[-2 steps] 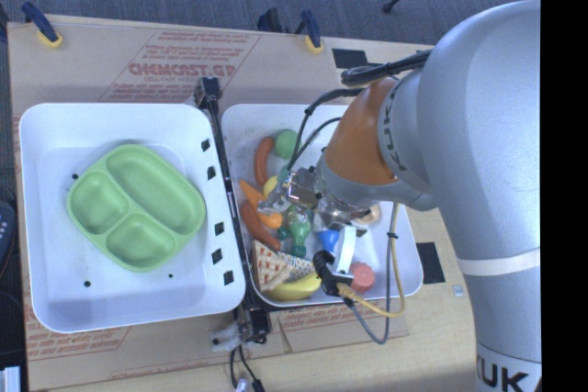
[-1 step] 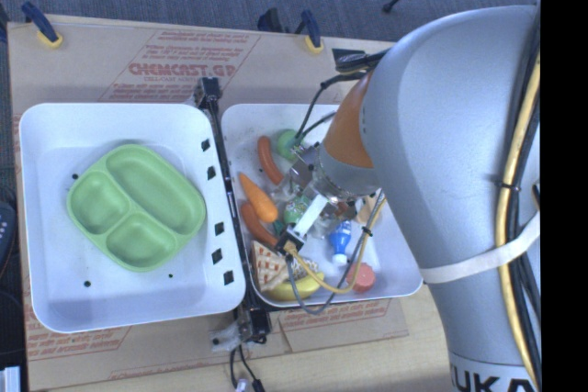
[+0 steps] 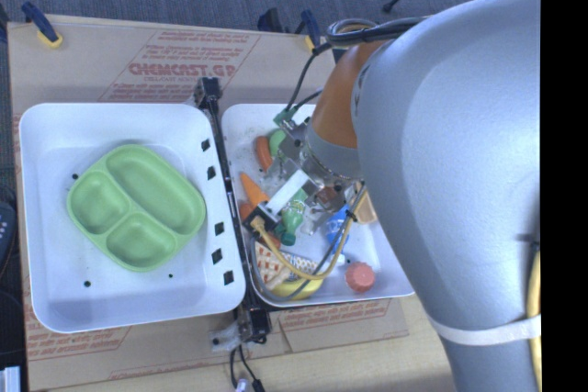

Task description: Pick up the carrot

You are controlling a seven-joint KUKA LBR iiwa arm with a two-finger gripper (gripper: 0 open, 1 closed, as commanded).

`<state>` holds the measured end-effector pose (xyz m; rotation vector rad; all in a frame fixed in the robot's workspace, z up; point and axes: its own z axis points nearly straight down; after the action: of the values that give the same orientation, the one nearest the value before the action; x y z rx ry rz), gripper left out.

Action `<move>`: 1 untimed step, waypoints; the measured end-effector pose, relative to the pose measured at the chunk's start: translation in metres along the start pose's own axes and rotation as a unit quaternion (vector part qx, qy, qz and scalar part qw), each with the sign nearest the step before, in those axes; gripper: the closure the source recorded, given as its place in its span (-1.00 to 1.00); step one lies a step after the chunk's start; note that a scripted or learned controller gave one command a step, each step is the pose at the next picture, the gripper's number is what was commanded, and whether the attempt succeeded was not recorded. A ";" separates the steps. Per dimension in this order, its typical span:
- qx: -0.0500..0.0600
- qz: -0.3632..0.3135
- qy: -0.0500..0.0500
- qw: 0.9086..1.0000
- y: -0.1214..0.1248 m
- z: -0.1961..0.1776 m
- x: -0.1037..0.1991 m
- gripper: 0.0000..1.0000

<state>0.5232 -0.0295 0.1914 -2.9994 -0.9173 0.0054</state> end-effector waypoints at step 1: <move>0.000 0.166 0.000 0.986 -0.032 0.000 0.011 -1.00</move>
<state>0.5149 0.0031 0.1913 -3.1108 -0.4071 0.0071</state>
